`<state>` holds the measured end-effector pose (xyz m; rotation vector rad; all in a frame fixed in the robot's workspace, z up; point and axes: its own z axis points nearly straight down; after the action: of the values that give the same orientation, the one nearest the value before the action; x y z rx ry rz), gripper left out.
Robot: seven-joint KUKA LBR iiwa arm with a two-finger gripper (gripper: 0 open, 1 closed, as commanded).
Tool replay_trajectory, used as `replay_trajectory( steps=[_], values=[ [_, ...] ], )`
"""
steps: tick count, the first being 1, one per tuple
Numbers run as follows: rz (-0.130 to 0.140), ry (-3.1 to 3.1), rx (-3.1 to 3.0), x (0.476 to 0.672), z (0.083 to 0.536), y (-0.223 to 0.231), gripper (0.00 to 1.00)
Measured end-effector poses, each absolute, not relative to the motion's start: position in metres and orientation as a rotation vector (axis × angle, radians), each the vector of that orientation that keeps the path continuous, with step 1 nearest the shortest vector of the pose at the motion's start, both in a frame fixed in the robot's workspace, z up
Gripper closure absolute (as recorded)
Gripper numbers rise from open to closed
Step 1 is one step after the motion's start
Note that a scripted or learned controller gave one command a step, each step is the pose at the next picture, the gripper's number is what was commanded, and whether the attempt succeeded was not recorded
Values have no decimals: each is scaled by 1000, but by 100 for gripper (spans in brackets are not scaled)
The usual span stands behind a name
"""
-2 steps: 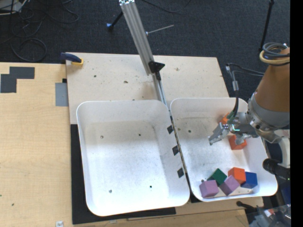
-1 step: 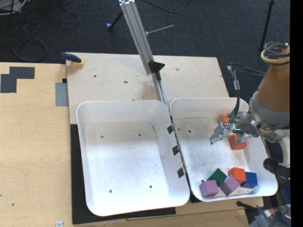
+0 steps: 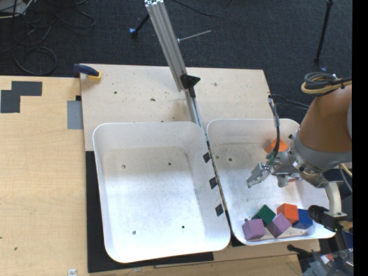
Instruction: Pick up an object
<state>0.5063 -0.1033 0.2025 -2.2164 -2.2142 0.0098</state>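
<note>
Left bin [image 3: 155, 154]: bare floor. Right bin [image 3: 241, 137]: arm [image 3: 325, 131] over it from the right. Gripper [image 3: 260, 176] low above bin floor, fingers spread, nothing between them. Blocks near front rim: green [image 3: 265, 214], purple [image 3: 253, 229], purple [image 3: 279, 224], orange [image 3: 288, 212], blue [image 3: 303, 218].

Robotics lab, loose cables [image 3: 34, 45] on carpet, aluminium camera mast [image 3: 169, 42]

A single fixed camera looks down at a slant from above the bench [image 3: 144, 91], far enough to frame both white bins: left bin [image 3: 115, 137] mid-frame, right bin [image 3: 241, 128] lower right.
</note>
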Motion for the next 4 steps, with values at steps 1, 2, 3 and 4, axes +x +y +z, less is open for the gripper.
replay_trajectory(
  steps=[1,2,3,4],
  values=[
    [10,-2213,-2215,500,138,-101,0],
    [0,-2218,-2221,501,92,-101,0],
    [-1,-2208,-2227,501,102,-102,100],
    [-3,-2223,-2222,503,165,-101,100]
  ],
)
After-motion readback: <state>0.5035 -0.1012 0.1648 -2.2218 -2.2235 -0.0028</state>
